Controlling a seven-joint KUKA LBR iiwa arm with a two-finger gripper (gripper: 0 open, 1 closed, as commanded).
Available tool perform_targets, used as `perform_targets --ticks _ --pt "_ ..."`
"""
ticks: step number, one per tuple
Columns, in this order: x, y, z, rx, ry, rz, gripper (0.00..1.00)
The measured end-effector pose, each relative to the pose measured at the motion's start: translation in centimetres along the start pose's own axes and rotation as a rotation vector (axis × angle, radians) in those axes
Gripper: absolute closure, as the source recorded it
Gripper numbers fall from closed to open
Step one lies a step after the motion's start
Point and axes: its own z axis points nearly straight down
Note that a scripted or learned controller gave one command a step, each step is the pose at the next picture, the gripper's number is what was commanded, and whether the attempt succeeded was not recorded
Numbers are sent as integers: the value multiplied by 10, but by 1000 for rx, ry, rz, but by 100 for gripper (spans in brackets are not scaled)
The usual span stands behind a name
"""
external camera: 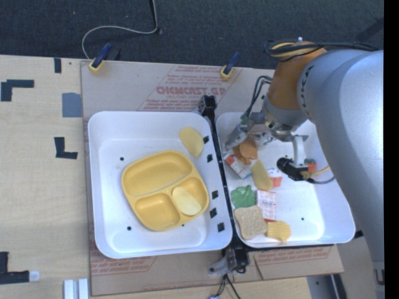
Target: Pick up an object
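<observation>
Left white plastic bin (103, 185): a yellow three-compartment plastic tray (163, 189) lies in it, with a pale round chip-like piece (186, 200) in its lower-right compartment. A second pale yellow oval piece (192, 141) lies loose on the bin floor just up-right of the tray, near the divider between the bins.

Right white plastic bin (333, 220): clutter down its left half. Top to bottom: an orange-brown bun-like toy (247, 149) on a red-and-white packet (235, 164), a pale yellow wedge (261, 178), a green leafy piece (244, 197), a small white-and-red sachet (267, 204), a tan bread-slice toy (250, 222), and a yellow lumpy piece (278, 230) touching the slice.

Gripper (249, 134) sits low over the top-left corner of the right bin, on the grey arm with the orange band (287, 86). Cannot tell its state; tip is blurred into the clutter. Nothing visibly held.

Likely target: the bun-like toy, just below-left of the gripper tip, nearly touching. Long axis unclear; it looks roundish. Judged move: short drop down-left. Risk: catching the packet under it.
</observation>
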Motion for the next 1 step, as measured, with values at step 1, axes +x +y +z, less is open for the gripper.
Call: perform_targets --ticks 1 --pt "1 -1 -11 2 1 -1 100"
